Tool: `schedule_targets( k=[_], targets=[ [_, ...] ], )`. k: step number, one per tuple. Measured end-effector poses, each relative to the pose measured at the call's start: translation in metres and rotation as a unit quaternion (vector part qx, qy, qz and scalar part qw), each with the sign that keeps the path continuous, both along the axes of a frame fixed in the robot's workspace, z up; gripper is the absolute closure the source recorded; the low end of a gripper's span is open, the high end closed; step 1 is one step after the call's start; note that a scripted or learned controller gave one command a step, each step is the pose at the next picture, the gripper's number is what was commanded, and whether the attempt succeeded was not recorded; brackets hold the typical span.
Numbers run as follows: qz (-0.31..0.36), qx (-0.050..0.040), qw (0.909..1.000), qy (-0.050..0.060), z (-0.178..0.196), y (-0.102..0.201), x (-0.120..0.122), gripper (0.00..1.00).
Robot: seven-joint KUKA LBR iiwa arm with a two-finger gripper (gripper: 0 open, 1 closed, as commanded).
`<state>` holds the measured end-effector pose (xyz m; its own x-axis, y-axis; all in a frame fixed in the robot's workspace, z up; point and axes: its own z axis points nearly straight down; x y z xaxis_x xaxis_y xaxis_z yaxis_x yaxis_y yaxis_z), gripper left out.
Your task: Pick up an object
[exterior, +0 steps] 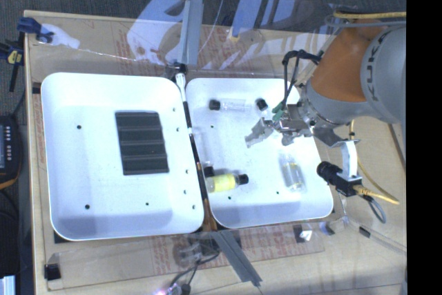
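Just the one overhead camera here, so one view to go through.

The arm [352, 79] comes in from the right side of the picture and the pincer [269, 134] hangs over the right bin [314, 207], roughly in its middle and a bit toward the right wall. It's a jumble of grey metal from this angle, and honestly I can't tell whether it's apart, together or clamped on anything.

Here's the stuff it could pick, all lying in that same bin:
- The clear vial [229, 106] with a black cap lies on its side, up and to the left of the pincer, near the bin's far wall.
- The small black-capped piece [261, 104] sits just above the pincer in the picture, beside the vial's right end.
- The clear little bottle [293, 173] lies below and slightly right of the pincer, near it but apart.
- The yellow bottle [224, 182] with a dark cap lies on its side, below and to the left of the pincer, close to the bin's left wall.

Well to the left of the pincer, the left bin [62, 93] holds a dark ribbed block [141, 142] lying flat around its middle. Both bins sit side by side on the bench [90, 24], with their inner edges touching.
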<state>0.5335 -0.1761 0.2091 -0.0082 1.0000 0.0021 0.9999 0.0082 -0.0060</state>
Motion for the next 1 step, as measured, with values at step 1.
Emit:
schedule_targets(
  k=[1],
  targets=[
    [0.034,-0.0001,0.9994,0.000,-0.0865,0.0301,-0.0225,0.00]
  ],
)
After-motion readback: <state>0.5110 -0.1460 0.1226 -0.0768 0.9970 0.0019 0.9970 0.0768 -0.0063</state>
